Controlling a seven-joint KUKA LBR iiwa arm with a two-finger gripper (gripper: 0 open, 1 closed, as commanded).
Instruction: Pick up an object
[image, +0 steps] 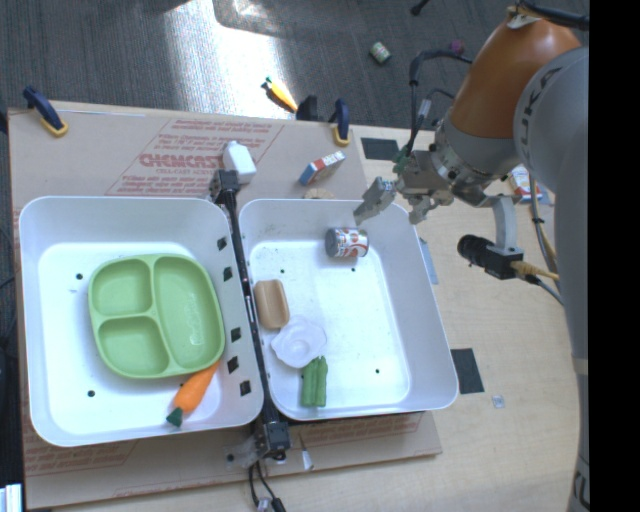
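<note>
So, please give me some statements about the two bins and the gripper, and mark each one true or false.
1. The green divided plate lies in the left bin. True.
2. The carrot lies in the right bin. False: it is in the left bin, just below the plate.
3. The small can lies on its side near the far edge of the right bin. True.
4. The gripper holds the can. False: it is above the bin's far rim, with nothing visible between its fingers.
5. The green pickle-like object lies in the right bin near its front edge. True.
</note>
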